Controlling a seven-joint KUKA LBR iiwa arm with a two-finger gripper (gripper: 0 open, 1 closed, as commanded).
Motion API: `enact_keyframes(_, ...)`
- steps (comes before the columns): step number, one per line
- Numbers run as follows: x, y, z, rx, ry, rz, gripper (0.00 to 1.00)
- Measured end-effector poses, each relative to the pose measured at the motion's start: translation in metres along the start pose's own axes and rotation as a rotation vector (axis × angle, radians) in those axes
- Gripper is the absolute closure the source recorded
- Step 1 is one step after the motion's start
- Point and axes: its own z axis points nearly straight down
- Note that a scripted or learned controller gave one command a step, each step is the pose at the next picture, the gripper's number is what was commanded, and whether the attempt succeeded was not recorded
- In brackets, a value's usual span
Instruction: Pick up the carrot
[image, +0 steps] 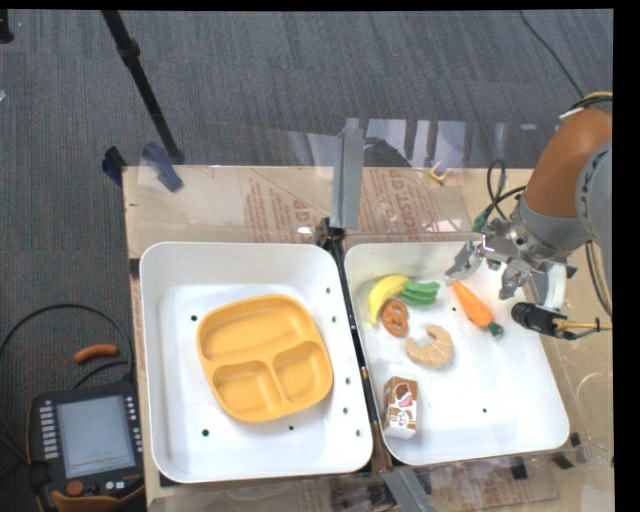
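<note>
Nearest the camera in the right bin (520, 425): carton (401, 406); behind it croissant (431, 346), pretzel (395, 318), banana (384, 293), green pod (421, 292); carrot (473, 304) lies flat toward the bin's far right, orange body slanted, green stub at its lower right end; gripper (497, 268) hangs just above it, fingers (462, 262) spread, pinching nothing; left bin holds a yellow tray (264, 356). Carrot looks like light, stiff plastic, probably slick and tapered; I'd grip across the thick mid-body, fingers square to its long axis.
</note>
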Motion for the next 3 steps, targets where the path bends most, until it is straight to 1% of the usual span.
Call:
enact_keyframes(1,-0.007,0.009,0.061,0.001,0.006,-0.076,0.00)
enact_keyframes(2,-0.007,0.010,0.052,0.001,0.003,-0.080,1.00)
enact_keyframes(3,0.058,-0.013,-0.035,-0.004,-0.001,-0.257,1.00)
